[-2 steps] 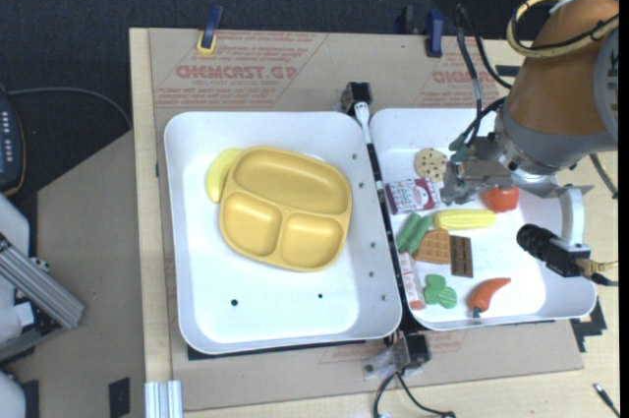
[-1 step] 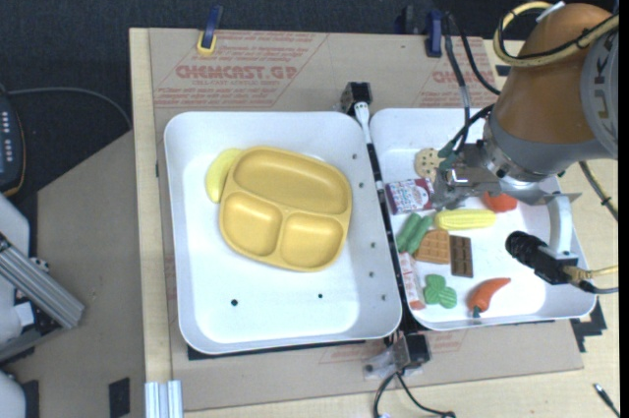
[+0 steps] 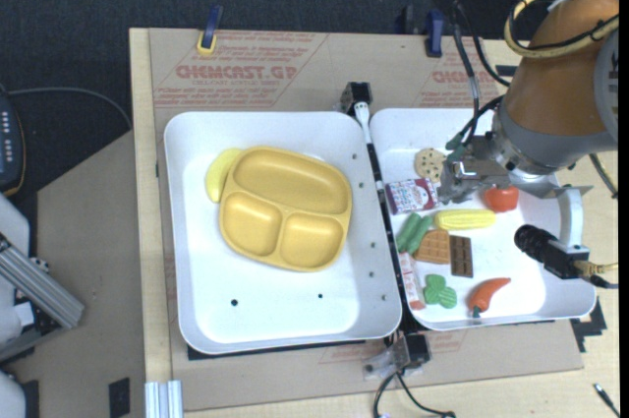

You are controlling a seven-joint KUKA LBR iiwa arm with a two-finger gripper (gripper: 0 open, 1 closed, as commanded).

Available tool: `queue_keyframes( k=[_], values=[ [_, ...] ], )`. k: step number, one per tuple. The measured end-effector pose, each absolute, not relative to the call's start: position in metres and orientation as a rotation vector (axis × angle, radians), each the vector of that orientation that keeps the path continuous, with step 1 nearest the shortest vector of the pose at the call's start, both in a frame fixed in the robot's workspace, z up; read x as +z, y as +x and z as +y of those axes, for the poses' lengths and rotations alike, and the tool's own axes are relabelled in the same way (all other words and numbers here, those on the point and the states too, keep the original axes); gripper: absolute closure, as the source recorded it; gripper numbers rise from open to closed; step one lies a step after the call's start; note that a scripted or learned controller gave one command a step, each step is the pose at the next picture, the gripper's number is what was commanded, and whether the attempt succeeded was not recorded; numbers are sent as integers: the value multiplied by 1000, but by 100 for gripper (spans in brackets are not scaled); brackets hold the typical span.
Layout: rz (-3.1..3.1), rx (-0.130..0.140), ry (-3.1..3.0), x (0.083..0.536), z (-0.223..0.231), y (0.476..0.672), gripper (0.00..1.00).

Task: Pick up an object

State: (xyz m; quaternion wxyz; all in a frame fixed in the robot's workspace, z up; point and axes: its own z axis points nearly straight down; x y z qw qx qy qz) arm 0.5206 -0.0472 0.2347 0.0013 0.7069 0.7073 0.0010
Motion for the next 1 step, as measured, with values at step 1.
queue_keyframes(
  k=[1],
  values=[
    [2223, -2, 2223, 229, -43, 515, 100]
  ],
)
